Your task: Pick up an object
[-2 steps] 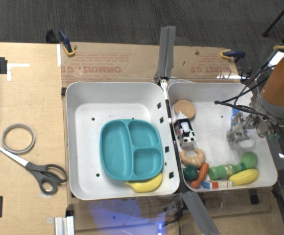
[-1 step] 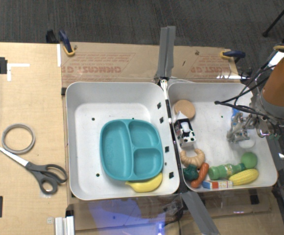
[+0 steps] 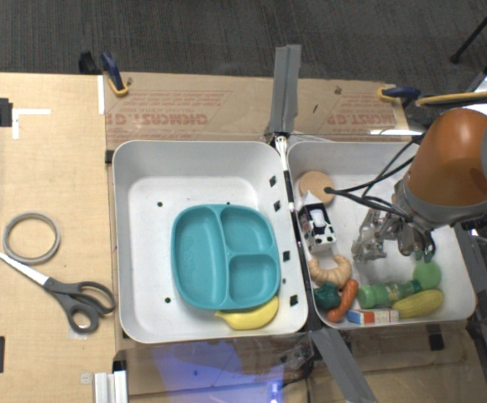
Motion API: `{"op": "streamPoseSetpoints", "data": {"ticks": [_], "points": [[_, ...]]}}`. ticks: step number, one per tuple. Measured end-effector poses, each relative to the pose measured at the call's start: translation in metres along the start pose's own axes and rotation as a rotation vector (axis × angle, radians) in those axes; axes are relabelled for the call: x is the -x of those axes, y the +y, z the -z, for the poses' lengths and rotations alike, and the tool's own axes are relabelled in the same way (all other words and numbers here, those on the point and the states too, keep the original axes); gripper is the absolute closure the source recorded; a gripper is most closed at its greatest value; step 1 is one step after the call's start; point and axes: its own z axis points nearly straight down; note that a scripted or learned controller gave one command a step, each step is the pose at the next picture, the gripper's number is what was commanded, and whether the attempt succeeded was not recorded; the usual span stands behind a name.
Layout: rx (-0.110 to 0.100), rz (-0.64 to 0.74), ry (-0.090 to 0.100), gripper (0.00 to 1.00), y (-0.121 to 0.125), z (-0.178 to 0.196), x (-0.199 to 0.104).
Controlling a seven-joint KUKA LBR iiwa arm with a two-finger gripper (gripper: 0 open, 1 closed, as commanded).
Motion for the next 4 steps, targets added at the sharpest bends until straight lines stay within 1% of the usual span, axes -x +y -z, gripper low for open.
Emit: {"op": "streamPoseSetpoints", "data": {"ticks": [1,2,3,4], "points": [[-0.002,-0.08,-0.004,0.0,-0.06,0.001,0.06],[-0.001,-0.178,-0.001,0.0,-0.054,0.0,0.055],[-0.002,-0.175,-0.006,1.0,-0.053,0.01,0.057],[-0.001,-0.304,-0.005,1.0,-0.02,0.046,0.102]]}}
